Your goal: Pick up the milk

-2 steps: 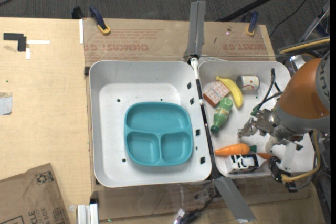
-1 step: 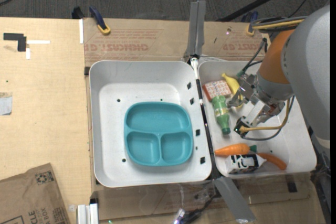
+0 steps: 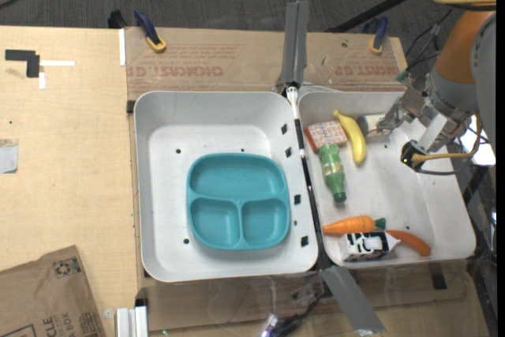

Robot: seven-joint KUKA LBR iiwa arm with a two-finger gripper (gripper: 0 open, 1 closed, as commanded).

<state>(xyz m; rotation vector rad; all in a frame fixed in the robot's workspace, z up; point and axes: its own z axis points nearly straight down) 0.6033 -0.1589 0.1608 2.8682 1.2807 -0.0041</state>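
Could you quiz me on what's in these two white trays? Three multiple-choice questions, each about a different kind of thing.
1. Where is the milk carton?
A. on the teal plate
B. right bin, near corner
C. on the cardboard

2. How many carrots?
A. two
B. four
C. none

3. How does the green bottle sit?
A. upright
B. lying on its side
C. hanging from the gripper

Answers: 1 B, it lies beside the carrots in the right bin. 2 A, one carrot above the milk, another right of it. 3 B, it lies flat by the banana.
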